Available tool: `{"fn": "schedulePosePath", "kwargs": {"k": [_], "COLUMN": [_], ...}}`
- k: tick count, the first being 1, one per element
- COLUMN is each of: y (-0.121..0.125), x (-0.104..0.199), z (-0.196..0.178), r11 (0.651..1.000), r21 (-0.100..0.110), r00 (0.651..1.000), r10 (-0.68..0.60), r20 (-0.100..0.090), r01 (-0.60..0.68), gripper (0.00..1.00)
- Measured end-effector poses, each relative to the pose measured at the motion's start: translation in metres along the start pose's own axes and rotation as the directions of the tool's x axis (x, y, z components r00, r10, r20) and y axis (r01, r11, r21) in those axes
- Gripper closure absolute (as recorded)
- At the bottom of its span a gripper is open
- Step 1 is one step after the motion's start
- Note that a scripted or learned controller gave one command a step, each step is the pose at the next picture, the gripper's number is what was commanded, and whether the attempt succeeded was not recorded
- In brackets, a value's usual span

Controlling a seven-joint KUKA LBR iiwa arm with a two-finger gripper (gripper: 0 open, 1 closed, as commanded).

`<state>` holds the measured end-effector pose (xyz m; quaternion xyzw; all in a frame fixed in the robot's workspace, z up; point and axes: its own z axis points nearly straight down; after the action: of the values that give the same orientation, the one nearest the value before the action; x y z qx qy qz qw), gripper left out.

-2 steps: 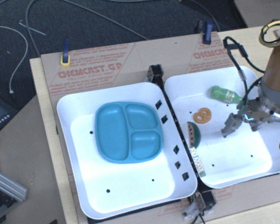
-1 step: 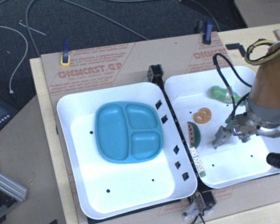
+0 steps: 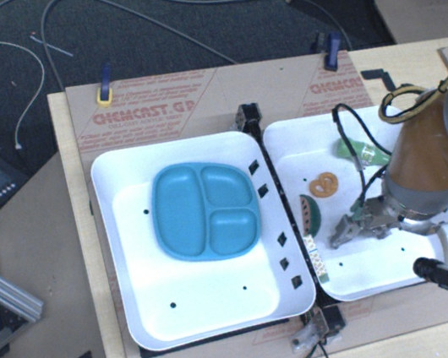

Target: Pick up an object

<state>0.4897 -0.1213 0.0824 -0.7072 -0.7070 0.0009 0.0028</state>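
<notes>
Grey and orange, the arm (image 3: 438, 149) comes in from the right and hangs low over the right bin (image 3: 395, 272), its wrist angled down and leftward. The gripper (image 3: 343, 234) sits just above the bin floor, in the lower middle part, with its two metal fingers (image 3: 338, 239) pointing left. They look close together with nothing visible between them, though at this size I cannot tell for certain whether they are spread or pressed. Black cable (image 3: 353, 130) loops up over the wrist.

Three small things lie in the right bin. A pretzel (image 3: 324, 185) (brown, knotted) rests near the middle, above and just left of the fingers. A melon slice (image 3: 310, 213), green rind with a red edge, lies by the bin's left wall, near the fingertips but apart from them. A green piece (image 3: 356, 150) pokes out at the upper side, partly hidden by the arm.

The left bin (image 3: 204, 306) bears a blue plate (image 3: 205, 210) with three compartments, lying flat in its upper half.

Cardboard (image 3: 218, 98) under the bins carries red print; the left block seems to read "CHEMCAST GP", and the right block is cut off and too blurred to read. Two clamps (image 3: 105, 90) (blue and yellow) grip its far edge.
</notes>
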Motion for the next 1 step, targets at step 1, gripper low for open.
{"fn": "schedulePosePath", "kwargs": {"k": [1], "y": [0.0013], "x": [0.0000], "z": [-0.0132], "r11": [1.000], "r21": [-0.005], "r00": [1.000], "r10": [0.001], "r20": [0.001], "r01": [-0.001], "gripper": [1.00]}}
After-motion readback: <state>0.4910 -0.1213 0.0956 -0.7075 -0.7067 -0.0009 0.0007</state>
